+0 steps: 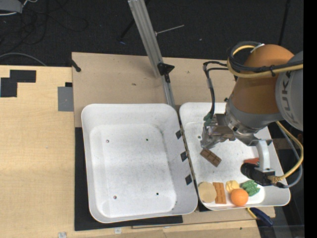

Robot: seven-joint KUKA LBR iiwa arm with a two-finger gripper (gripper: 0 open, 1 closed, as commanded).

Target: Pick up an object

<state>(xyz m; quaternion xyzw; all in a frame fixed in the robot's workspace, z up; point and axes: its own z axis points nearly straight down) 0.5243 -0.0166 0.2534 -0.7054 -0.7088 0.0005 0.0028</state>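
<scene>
Black floor and loose cables filled the top of the frame, and below them the tabletop [34,148] carried two white bins. Left bin [131,162] lay bare; right bin [195,114] held the arm [260,90], which reached in from the right edge. Its gripper [214,137] hung low in the bin's middle, just above a brown block [210,157]; whether it was released or clenched I could not tell. Along the lower rim sat a tan piece [207,192], an orange strip [220,193], an orange ball [239,197], a green piece [250,187] and a yellow piece [232,185], packed close.

The block lay flat and tilted, so a misaligned descent would likely nudge it away, leaving the gripper with nothing in it. A red piece [251,160] near the arm could be knocked.
</scene>
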